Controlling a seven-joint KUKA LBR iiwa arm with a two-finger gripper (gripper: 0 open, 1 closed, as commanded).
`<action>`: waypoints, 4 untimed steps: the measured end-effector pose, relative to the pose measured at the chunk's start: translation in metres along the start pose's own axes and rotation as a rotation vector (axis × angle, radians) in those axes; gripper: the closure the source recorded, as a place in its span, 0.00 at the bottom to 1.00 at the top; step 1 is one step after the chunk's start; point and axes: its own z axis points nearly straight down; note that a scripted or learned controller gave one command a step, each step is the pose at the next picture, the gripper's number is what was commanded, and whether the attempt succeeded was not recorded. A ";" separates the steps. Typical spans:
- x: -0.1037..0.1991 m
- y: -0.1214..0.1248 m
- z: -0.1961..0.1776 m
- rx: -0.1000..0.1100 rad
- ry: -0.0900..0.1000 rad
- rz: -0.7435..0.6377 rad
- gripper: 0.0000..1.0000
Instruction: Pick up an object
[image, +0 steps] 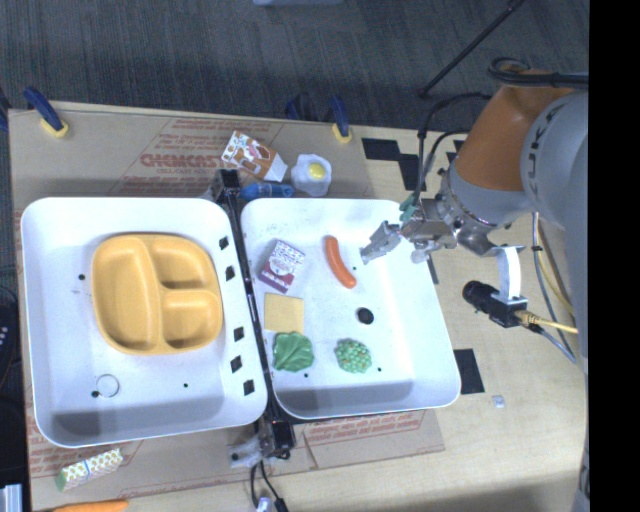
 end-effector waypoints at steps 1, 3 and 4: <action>0.009 0.047 0.121 0.002 0.001 0.055 0.00; 0.009 0.048 0.110 0.002 0.001 0.050 0.00; 0.026 0.034 0.135 0.001 0.001 -0.067 0.00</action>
